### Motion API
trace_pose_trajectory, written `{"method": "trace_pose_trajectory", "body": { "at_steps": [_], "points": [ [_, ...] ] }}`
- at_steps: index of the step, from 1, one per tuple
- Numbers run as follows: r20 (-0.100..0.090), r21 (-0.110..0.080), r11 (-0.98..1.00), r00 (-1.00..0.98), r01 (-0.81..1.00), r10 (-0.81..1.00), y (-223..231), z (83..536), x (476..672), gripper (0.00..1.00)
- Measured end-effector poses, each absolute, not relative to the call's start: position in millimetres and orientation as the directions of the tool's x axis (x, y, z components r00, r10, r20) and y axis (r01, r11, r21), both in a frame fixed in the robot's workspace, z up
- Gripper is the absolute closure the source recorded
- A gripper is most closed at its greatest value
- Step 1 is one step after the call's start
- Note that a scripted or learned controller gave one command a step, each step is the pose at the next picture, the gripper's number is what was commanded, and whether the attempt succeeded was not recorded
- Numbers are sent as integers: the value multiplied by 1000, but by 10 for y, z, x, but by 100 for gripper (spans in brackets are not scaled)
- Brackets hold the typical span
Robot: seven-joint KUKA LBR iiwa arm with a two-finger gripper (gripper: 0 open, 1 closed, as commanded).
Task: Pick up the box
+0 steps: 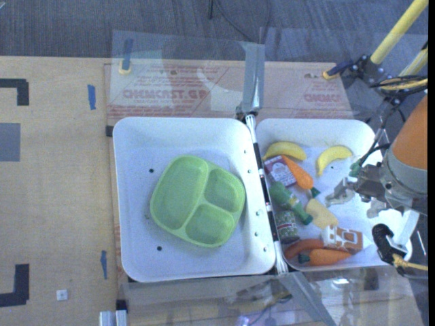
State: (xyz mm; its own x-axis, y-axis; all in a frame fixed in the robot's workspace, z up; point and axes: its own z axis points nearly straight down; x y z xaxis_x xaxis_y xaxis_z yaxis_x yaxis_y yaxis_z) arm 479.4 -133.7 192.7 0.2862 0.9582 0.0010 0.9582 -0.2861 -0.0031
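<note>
The box (342, 237) is a small white and orange carton lying near the front of the right bin (363, 131). It rests beside a yellow block (321, 214) and just behind an orange carrot (327, 255). My gripper (357, 192) hangs over the right side of this bin, slightly behind the box and above it. Nothing is visibly held in it. The grey wrist and its orange band (413, 145) enter from the right edge.
The right bin also holds two bananas (284, 149) (334, 156), a second carrot (300, 173), a red packet (279, 171), a green bottle (281, 196) and a dark can (286, 225). A green divided plate (198, 201) lies in the left bin (129, 182).
</note>
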Motion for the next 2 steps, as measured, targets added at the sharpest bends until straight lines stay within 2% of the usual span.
{"method": "trace_pose_trajectory", "body": {
  "at_steps": [1, 2],
  "points": [
    [1, -3, -286, 286, 958, 958, -1340, 1927, 4793, 0],
    [0, 1, -289, 289, 957, 957, -2145, 1868, 5246, 0]
  ]
}}
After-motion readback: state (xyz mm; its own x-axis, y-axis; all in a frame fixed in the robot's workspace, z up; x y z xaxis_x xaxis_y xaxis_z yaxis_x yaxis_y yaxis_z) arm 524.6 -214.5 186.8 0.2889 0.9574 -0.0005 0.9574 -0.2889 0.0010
